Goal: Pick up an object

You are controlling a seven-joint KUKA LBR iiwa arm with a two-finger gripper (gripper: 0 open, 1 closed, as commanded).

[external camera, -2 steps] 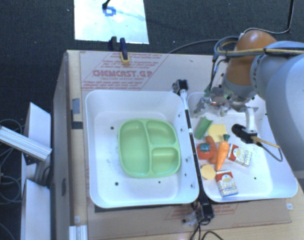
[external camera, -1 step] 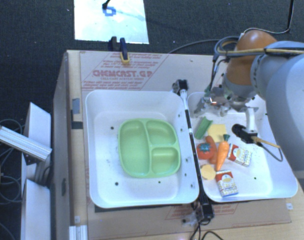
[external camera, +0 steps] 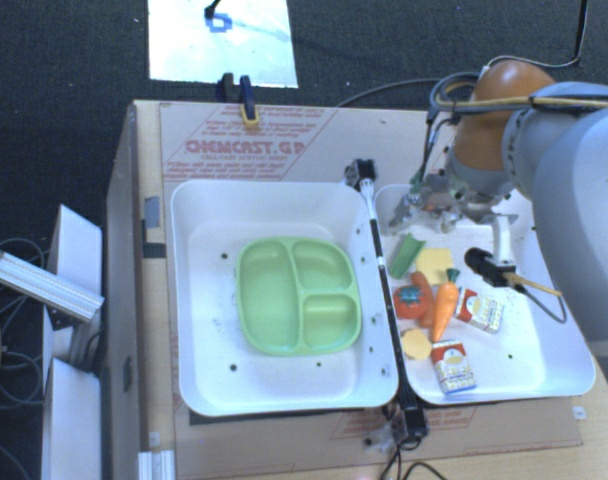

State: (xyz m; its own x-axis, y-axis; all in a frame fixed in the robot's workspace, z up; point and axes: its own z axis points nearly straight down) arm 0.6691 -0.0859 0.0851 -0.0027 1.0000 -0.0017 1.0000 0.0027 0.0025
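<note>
My gripper (external camera: 431,212) hangs over the far left corner of the right bin (external camera: 554,363). It is open, with nothing between its fingers. Just in front of it lie a green toy vegetable (external camera: 406,253) and a yellow piece (external camera: 435,264). Nearer the front are a red tomato (external camera: 410,304), an orange carrot (external camera: 444,309), a round yellow piece (external camera: 416,344) and two small cartons (external camera: 479,310) (external camera: 452,366). All of these rest on the bin floor.
The left bin (external camera: 204,268) holds a green divided plate (external camera: 297,295). A raised divider (external camera: 379,268) runs between the two bins. The arm's grey body (external camera: 569,168) covers the right bin's far right side.
</note>
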